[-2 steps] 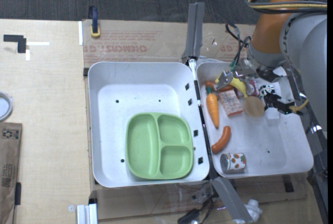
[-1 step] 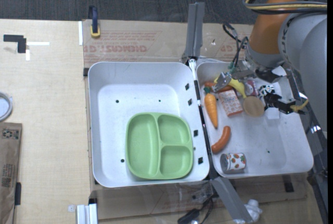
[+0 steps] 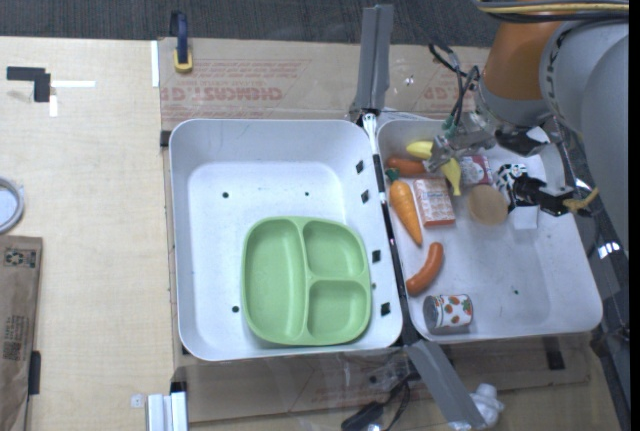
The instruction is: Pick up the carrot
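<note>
The carrot (image 3: 406, 211) is orange with a green tip and lies along the left wall of the right bin (image 3: 520, 294), pointing toward the front. My gripper (image 3: 458, 141) hangs over the back of that bin, right above a yellow banana (image 3: 446, 163). It is up and to the right of the carrot, with a clear gap between them. The grey arm with its orange band (image 3: 520, 49) covers the bin's back right corner.
Around the carrot lie a reddish sausage (image 3: 424, 269), a small printed packet (image 3: 434, 201), a second reddish piece (image 3: 405, 164), a brown round item (image 3: 488, 206) and a can (image 3: 447, 312). The left bin (image 3: 200, 219) holds a green divided plate (image 3: 307, 279).
</note>
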Robot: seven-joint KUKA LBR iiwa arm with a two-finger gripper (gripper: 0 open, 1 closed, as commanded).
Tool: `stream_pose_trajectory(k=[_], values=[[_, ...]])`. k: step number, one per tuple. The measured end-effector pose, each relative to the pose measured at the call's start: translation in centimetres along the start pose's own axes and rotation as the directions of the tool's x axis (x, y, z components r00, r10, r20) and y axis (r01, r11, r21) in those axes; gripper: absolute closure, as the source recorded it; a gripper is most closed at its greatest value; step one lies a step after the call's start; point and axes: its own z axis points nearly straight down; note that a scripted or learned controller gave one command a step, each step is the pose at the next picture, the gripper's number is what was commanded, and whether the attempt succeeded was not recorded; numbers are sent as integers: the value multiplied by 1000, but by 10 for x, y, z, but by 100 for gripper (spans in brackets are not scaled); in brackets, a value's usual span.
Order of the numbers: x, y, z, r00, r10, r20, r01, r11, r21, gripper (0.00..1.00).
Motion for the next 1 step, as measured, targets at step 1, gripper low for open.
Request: stream_pose_trajectory(k=[1], values=[[68, 18, -83, 989, -147, -12, 147, 989, 4, 100]])
